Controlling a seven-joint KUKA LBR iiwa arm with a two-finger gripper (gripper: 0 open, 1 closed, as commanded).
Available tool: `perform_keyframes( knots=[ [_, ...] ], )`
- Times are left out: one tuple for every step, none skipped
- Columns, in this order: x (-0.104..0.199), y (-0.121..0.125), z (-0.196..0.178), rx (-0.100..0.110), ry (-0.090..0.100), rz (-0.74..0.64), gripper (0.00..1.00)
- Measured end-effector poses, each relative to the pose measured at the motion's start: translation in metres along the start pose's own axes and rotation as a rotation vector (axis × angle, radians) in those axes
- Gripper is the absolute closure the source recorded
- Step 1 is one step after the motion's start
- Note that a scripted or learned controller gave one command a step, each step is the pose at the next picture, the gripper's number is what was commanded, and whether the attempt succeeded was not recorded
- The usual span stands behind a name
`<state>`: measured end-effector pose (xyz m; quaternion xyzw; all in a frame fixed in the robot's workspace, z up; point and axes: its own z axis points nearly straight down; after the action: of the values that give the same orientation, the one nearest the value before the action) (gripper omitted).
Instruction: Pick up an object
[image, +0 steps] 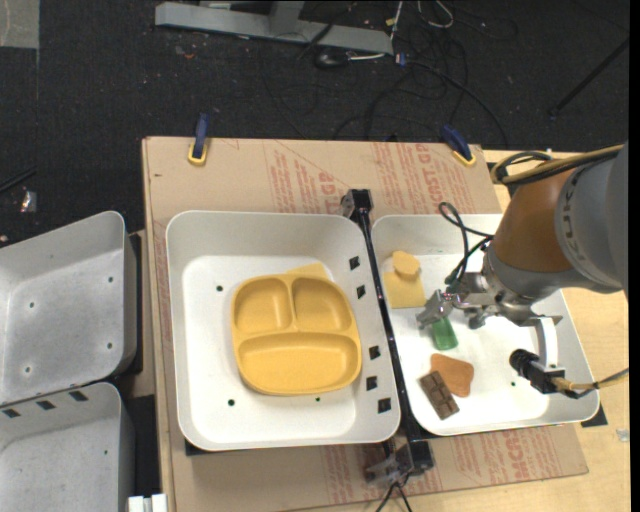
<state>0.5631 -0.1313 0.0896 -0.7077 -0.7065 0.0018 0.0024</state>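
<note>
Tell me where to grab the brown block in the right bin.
Grip the brown block across its narrow sides, coming straight down. It lies flat, long and slim, angled on the bin floor; the orange wedge touches its upper end, so take the lower half.

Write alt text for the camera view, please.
A grey-and-orange robot arm reaches into the right white bin, its end effector at a green object near yellow, orange and brown pieces. The left bin holds a yellow divided tray.

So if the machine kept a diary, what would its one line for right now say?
task: pick up an object | gripper: over right bin, at green object | grasp: unconfirmed | left bin: yellow tray
</note>
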Motion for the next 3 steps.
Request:
perform_keyframes(
  knots=[
    [0.0, 0.0, -0.003, -0.005, 0.0, 0.0, 0.0],
    [0.0, 0.0, -0.013, -0.007, -0.001, 0.001, 1.0],
    [0.011, 0.002, -0.065, -0.011, -0.002, -0.005, 1.0]
  ],
)
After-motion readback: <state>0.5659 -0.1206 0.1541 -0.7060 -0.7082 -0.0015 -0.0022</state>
